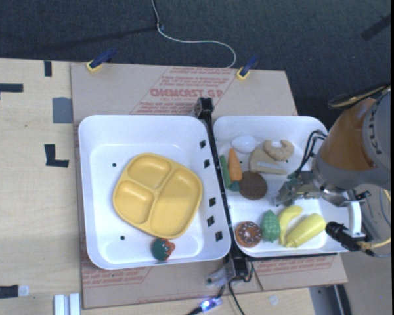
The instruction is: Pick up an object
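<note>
Cardboard under two white bins, dark floor beyond. Camera view: my gripper (294,190) hangs low in the right bin (313,125), fingers parted slightly with nothing between them. Banana (289,214) lies just below the fingertips, yellow pepper (306,230) beyond it, brown patty (253,185) to its left. Nothing lifted yet; closing and raising remain.

The scene is evenly and fairly brightly lit from above — no hard glare is seen. The two shallow white plastic bins (92,176) are rendered bright, nearly washed out along their rims. Soft, short shadows are cast beneath the yellow divided plate (158,195) in the left bin. Detail is slightly soft throughout — small toys right of the plate are blurred at their edges.
</note>
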Motion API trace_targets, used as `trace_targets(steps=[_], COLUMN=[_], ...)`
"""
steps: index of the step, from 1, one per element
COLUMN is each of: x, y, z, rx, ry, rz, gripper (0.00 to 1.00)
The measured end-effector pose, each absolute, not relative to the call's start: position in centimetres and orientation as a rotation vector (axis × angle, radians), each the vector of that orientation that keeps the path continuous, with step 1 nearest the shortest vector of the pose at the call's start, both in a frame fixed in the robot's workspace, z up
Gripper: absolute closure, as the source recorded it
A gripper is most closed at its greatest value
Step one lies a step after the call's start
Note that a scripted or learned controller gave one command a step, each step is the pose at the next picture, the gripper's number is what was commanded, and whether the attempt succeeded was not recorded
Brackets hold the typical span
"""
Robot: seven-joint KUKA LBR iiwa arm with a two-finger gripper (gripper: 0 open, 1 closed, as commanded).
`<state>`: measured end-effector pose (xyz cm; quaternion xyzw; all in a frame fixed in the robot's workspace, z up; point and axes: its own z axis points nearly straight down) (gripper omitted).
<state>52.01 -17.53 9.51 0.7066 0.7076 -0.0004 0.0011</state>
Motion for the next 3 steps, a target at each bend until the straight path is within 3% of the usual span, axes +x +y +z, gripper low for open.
trace_targets(steps=[2, 3], x=[53.1, 53.2], y=[-16.2, -16.1], z=[21.5, 22.5], rx=[2.216, 2.220], ry=[2.222, 2.224], rz=[0.004, 0.000], gripper=[1.00, 1.00])
